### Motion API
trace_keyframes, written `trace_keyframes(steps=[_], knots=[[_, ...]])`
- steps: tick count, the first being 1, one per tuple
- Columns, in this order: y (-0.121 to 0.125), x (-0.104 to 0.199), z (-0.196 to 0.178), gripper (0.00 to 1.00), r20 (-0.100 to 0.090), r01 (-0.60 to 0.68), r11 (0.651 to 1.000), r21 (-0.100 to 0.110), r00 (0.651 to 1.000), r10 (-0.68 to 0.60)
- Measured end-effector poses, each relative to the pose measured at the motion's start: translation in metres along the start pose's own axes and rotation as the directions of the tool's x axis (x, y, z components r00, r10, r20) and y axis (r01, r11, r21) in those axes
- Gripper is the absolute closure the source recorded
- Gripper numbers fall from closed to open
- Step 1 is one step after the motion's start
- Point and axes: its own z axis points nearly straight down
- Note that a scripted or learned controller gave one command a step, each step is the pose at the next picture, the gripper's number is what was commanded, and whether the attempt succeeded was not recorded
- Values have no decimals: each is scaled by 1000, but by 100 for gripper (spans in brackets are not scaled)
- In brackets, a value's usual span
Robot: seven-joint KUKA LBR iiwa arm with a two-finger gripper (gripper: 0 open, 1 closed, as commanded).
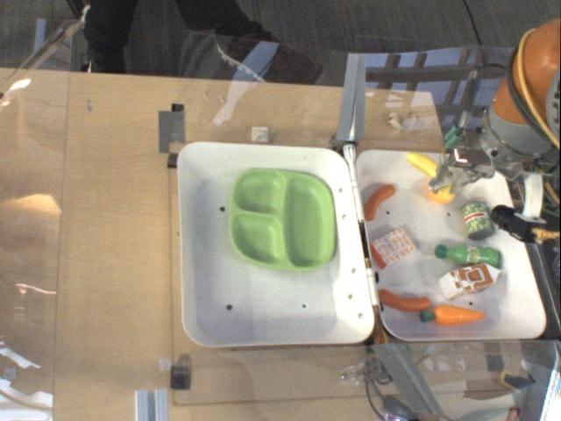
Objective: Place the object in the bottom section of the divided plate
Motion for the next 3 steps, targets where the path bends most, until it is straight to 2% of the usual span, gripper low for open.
trace_keyframes(steps=[1, 2, 3], knots=[[15, 122, 15, 100, -3, 211, 977, 0, 977, -211], [5, 171, 14, 100, -3, 374, 927, -1, 927, -374], [5, 171, 14, 0, -2, 373, 928, -1, 928, -373]])
